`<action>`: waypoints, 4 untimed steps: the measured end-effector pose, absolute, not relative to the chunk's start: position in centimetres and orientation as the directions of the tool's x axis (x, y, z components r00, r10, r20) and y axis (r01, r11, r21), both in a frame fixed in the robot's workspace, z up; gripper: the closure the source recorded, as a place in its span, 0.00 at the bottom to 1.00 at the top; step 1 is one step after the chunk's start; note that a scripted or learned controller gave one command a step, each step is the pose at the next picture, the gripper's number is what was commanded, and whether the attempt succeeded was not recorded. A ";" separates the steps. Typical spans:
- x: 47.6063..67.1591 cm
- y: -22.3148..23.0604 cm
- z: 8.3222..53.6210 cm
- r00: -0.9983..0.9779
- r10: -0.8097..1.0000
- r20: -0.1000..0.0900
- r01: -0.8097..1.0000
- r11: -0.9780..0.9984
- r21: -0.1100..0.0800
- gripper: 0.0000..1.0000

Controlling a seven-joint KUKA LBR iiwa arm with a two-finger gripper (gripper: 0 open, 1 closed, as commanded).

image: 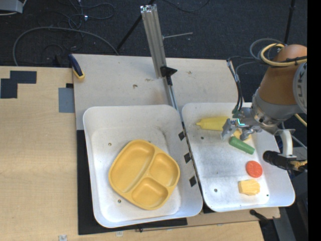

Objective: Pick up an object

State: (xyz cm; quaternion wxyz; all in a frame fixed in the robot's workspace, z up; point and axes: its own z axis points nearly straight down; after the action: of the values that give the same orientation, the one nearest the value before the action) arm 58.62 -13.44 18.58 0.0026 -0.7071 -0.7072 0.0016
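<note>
I see two white bins: the left bin (95, 134), lower centre of the frame, holds one yellow divided plate (144, 173), and the right bin (213, 185) holds four things, one each of a yellow corn-like piece (211, 123), a green stick (242, 145), a red round piece (254, 169) and a small yellow chunk (249, 187). The gripper (235, 128) sits low at the right bin's upper part, between the yellow corn-like piece and the green stick. I cannot tell how its grasp stands.
</note>
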 end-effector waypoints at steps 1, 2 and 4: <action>58.7 -13.5 18.7 0.000 1.000 0.001 1.000 0.000 -0.003 0.00; 58.5 -12.7 12.4 -0.001 1.000 0.002 1.000 0.001 -0.009 0.00; 58.4 -12.8 10.9 0.004 1.000 0.001 1.000 -0.004 -0.005 1.00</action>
State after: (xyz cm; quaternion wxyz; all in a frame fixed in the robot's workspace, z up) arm 58.41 -12.83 10.88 0.0021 -0.7086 -0.7056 0.0014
